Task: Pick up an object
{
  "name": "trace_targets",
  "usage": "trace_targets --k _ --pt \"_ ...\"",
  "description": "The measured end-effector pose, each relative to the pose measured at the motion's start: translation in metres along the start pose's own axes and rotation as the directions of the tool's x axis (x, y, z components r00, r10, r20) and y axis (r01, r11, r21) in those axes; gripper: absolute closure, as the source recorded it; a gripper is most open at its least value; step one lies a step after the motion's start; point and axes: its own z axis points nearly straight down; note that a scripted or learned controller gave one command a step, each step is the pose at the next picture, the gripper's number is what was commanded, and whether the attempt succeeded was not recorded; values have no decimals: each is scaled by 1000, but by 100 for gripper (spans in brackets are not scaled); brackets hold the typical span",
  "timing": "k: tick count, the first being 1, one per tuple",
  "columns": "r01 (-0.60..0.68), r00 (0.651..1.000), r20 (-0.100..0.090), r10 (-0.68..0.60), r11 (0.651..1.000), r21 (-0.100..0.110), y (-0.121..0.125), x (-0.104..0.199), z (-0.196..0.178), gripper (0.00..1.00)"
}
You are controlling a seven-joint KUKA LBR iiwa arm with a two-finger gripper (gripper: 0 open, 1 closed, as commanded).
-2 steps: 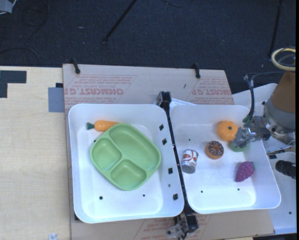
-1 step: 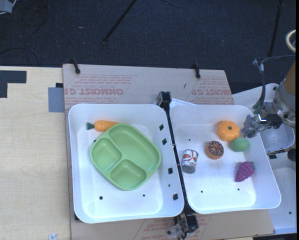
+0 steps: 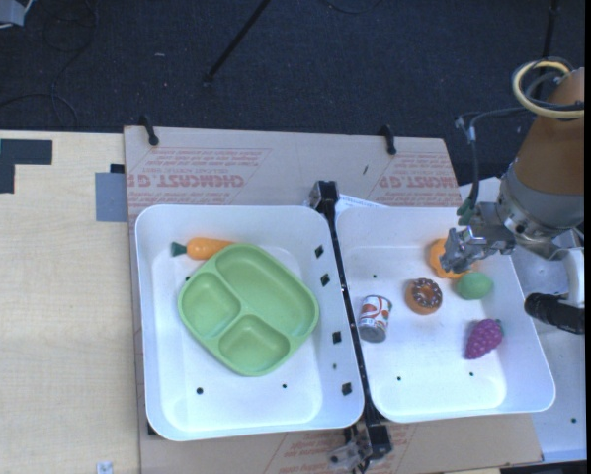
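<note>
Two white bins side by side on the bench: left bin [image 3: 167,403], right bin [image 3: 513,388], split by a dark centre divider [image 3: 340,304], taken here as the landmark. Left of the divider, two things: one green sectioned plate [image 3: 246,309] with three compartments, lying flat close to the divider, and one toy carrot [image 3: 209,248] touching the plate's far-left rim, green end pointing away from the divider. Right of the divider, five things: one small red-and-white can [image 3: 374,318] tipped over just beside the divider; one chocolate donut [image 3: 424,295] a little further right; one orange round piece [image 3: 438,257] beyond that, partly hidden; one green round fruit [image 3: 475,286] next to it on the side away from the divider; one purple grape bunch [image 3: 482,338] well right of the divider, nearer the camera than the green fruit.

Arm in from the right, orange band high, grey wrist angled down and leftward toward the divider. Gripper [image 3: 458,255] down low over the orange piece, fingertips at its right edge. Too dark and cluttered to tell how wide the fingers stand, or whether anything sits between them. Nothing visibly lifted.
</note>
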Motion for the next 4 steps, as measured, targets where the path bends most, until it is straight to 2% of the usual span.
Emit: trace_targets --k 2,4 --pt "1 1000 0 -1 1000 -1 33 120 10 100" --pt "2 1000 0 -2 1000 -1 48 221 2 100"
